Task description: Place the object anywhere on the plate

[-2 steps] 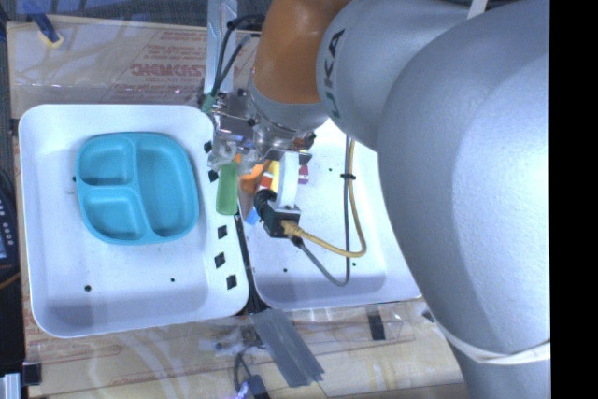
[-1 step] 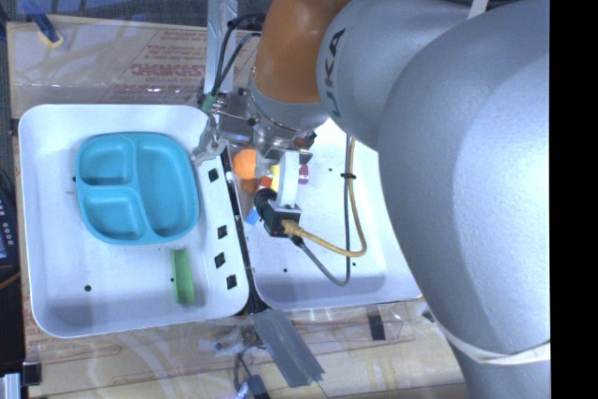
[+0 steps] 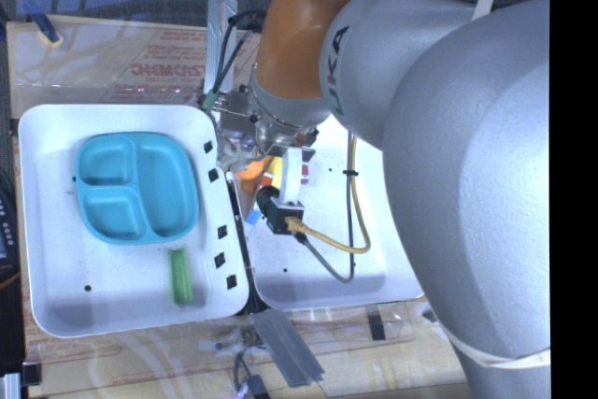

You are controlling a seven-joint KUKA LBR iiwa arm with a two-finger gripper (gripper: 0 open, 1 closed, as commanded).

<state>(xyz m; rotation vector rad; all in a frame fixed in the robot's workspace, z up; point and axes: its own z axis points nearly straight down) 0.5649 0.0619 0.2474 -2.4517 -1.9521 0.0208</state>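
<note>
I take the blue plate (image 3: 138,187) as my landmark: it has 3 compartments and lies in the upper half of the left bin (image 3: 56,294). Just below the plate's lower right corner a green stick (image 3: 180,277) lies on the bin floor, close to the plate but off it.

To the right of the plate, past the wall the 2 bins share, the arm (image 3: 420,107) hangs low over the left edge of the right bin (image 3: 374,280). The pincer (image 3: 257,165) sits under the orange wrist band, and I cannot tell whether it is wide, narrow or holding anything, since the wrist hides it. An orange piece (image 3: 250,170) and a small blue piece (image 3: 252,216) lie near it in that bin. I judge the orange piece to be the likeliest target, though I cannot say it is gripped.

What worries me from here:
- The grab may come up with nothing, because the pieces sit tight against the bin wall and the pincer has little room there.
- On the way over, a loose hold could drop the piece onto the wall or the bin floor short of the plate.
- The yellow cable (image 3: 332,243) loops down into the right bin and could drag pieces about when the arm moves.
</note>
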